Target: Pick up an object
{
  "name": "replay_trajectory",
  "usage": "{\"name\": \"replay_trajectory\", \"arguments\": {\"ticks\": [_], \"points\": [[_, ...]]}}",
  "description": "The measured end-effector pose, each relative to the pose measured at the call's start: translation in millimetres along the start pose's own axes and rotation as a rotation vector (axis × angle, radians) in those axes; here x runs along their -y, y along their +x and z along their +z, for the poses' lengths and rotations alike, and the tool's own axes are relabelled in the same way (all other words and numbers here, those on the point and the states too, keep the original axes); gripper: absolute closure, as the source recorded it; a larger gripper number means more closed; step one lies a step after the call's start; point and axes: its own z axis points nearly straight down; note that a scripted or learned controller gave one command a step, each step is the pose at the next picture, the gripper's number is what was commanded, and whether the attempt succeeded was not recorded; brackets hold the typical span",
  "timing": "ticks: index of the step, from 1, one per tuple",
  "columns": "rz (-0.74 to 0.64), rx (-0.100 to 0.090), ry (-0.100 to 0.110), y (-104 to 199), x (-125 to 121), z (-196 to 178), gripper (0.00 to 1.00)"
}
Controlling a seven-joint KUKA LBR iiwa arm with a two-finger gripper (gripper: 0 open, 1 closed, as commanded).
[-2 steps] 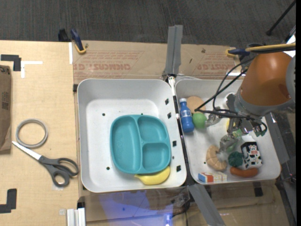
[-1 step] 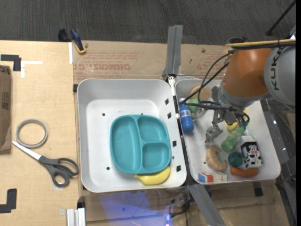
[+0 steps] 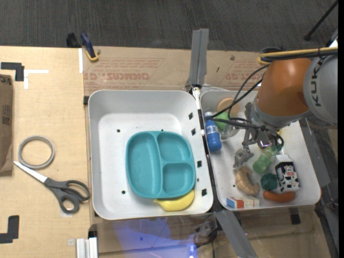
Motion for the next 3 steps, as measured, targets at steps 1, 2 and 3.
{"name": "replay_trajectory", "arguments": {"ticks": [1,2,3], "points": [[0.001,0.003,0.002,-36,13,-1,0.0],[0.063,0.001,0.0,-18,5,-1,0.0],[0.213,0.003,0.002,28,121,-1,0.0]]}}
